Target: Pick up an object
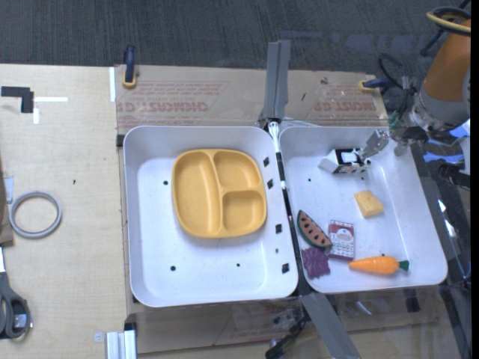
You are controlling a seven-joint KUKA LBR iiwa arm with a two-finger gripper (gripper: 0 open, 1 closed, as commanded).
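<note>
My gripper [349,161] hangs low over the far part of the right bin [419,200], reaching in from the right below the orange band of the arm [449,66]. Nothing can be seen held in it. In front of it lies a yellow cheese wedge [368,203]. Further forward are a watermelon slice [313,229], a small red box [342,238], a purple grape bunch [315,262] and an orange carrot [378,265]. All of them rest on the bin floor, apart from the gripper.
The left bin [150,268] holds a yellow divided plate [219,192]. A ridge with clips [281,200] separates the bins. On the bench at left lie a tape roll [34,214] and scissors [11,314]. Cables hang at the right edge [449,170].
</note>
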